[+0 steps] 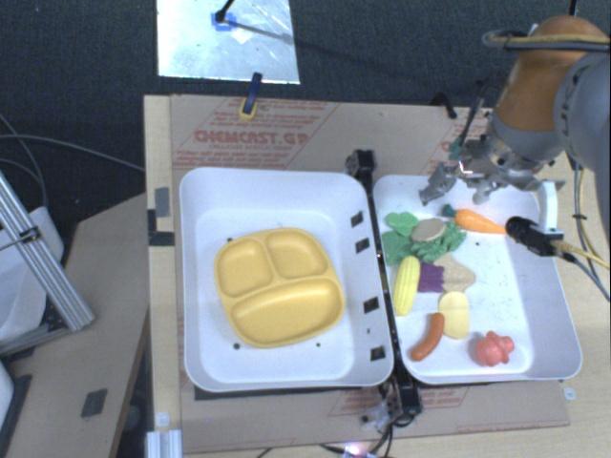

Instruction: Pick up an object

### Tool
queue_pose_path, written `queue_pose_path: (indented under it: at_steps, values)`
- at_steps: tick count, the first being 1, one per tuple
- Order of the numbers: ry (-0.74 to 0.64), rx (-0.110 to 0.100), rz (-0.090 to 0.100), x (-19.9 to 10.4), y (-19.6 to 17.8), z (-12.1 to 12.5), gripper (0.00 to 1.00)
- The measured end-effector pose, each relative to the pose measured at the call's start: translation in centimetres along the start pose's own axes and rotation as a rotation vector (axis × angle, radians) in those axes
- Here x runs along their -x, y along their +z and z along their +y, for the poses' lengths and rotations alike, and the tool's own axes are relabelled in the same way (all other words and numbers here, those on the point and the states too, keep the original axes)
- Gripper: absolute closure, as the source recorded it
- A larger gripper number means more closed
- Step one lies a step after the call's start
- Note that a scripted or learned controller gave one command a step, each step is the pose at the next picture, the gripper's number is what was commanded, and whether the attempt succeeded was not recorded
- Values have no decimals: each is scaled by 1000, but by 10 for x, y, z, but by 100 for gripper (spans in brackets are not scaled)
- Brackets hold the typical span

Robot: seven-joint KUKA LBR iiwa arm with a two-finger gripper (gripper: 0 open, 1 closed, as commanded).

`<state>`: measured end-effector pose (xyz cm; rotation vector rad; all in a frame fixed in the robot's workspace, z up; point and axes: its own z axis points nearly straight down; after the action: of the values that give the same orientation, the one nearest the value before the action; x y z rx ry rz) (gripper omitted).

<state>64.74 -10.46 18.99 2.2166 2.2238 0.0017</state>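
Note:
The right bin (558,346) holds several toy foods. An orange carrot (477,222) lies near its far edge, beside a green leafy piece (409,244) with a tan oval (429,229) on it. Further forward are a corn cob (407,285), a purple piece (431,278), a beige piece (460,275), a yellow fruit (455,314), a red sausage (427,337) and a red strawberry (492,348). My gripper (459,191) hovers over the bin's far edge, just above and left of the carrot. It is open, with nothing between its fingers.
A yellow three-compartment tray (279,285) lies in the left bin (205,208). A black divider (374,256) runs between the two bins. The arm (544,84) comes in from the upper right. A blue-and-yellow marker (251,95) lies on the cardboard behind the bins.

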Motion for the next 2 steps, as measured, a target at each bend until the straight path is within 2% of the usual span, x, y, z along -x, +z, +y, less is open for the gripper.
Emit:
queue_pose_path:
  at_steps: [1, 2]
  values:
    - [-9, -4, 5, -98, 6, -44, 0]
    - [-14, 2, 9, -251, 34, 3, 0]
